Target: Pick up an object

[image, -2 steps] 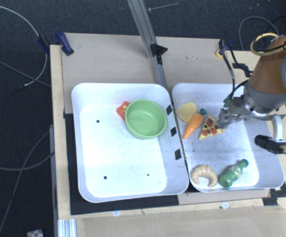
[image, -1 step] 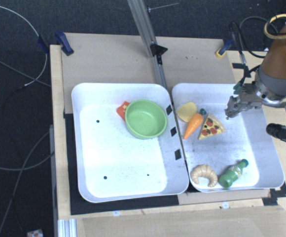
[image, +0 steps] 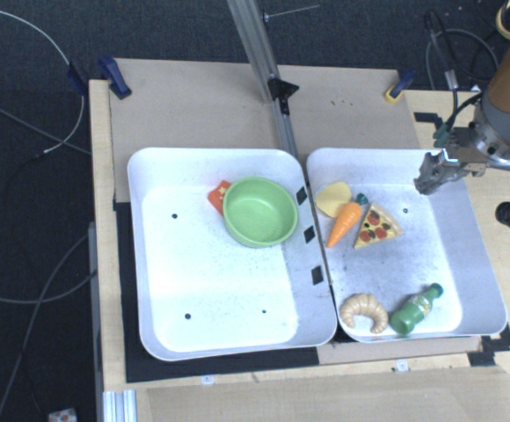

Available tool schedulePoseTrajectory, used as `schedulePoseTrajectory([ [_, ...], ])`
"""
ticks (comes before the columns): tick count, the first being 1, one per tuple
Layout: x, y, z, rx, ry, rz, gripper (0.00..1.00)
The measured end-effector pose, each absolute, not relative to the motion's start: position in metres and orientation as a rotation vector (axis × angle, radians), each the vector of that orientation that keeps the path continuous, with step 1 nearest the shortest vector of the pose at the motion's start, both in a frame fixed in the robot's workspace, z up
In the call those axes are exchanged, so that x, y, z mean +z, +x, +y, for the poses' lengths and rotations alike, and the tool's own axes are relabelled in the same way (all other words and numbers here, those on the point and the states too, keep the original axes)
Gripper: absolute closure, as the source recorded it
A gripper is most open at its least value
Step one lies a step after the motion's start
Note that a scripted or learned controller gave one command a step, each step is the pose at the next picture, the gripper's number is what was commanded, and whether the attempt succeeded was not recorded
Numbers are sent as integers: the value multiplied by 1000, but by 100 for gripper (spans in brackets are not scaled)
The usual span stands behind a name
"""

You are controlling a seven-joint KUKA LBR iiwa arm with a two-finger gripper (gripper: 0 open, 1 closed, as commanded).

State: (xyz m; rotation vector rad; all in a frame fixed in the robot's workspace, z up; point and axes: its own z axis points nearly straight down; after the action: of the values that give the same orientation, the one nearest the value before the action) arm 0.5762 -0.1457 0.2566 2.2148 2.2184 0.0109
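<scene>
The gripper (image: 431, 176) is hovering over the right bin (image: 466, 262) at its 1 o'clock corner, holding nothing visible. The pizza (image: 376, 227), carrot (image: 344, 223), croissant (image: 366, 311) and bottle (image: 414, 309) are lying below it.

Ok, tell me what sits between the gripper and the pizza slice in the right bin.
Nothing visible does. The gripper is over the right bin's upper right part, and bare white floor lies between it and the pizza slice. The carrot lies on the slice's far side.
</scene>
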Motion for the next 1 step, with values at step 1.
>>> schedulePoseTrajectory([
  [1,292,578,-145,8,2215,2220,100],
])
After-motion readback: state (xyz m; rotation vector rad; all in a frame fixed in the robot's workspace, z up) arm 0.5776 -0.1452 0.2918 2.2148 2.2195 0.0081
